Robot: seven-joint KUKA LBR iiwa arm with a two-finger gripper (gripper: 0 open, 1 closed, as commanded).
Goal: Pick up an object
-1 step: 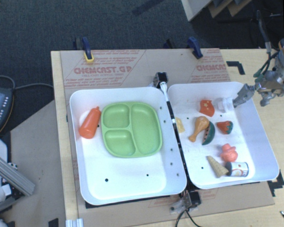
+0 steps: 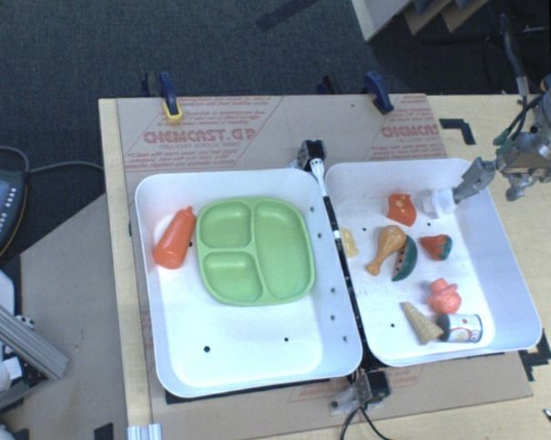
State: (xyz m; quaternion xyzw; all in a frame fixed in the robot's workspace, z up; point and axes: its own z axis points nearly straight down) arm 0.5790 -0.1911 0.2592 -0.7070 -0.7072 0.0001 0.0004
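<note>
The right bin (image 2: 496, 250) holds several toy foods: a red-orange piece (image 2: 401, 207), a small white piece (image 2: 434, 201), a chicken drumstick (image 2: 385, 247), a watermelon slice (image 2: 406, 260), a strawberry (image 2: 437, 246), a pink piece (image 2: 445, 296), an ice-cream cone (image 2: 422, 322) and a small can (image 2: 463, 328). My gripper (image 2: 491, 185) hangs over the bin's far right corner, just right of the white piece. Its grey fingers (image 2: 468, 181) are spread, it is open, and nothing sits between them.
The left bin (image 2: 245, 353) carries a green divided plate (image 2: 256, 250) and an orange bottle (image 2: 174, 239) by its left wall. A pale yellow piece (image 2: 349, 243) lies near the wall between the bins. Blue clamps (image 2: 377, 92) grip the board's far edge.
</note>
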